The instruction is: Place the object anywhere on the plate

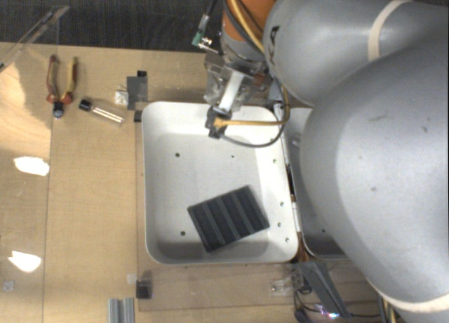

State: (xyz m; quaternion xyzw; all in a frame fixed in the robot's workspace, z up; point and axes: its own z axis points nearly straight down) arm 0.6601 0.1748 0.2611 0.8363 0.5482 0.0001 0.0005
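A black ribbed flat block lies tilted on the floor of the left white bin, near its front right corner. My gripper hangs over the bin's back edge, well away from the block and apart from it. Nothing is visible in the gripper. The big grey arm covers most of the right bin, of which just a thin strip of the left wall shows.
On the wooden bench left of the bin lie orange-handled pliers and a small pen-like tool. A black bracket stands at the bin's back left corner. A small black block sits at the front left.
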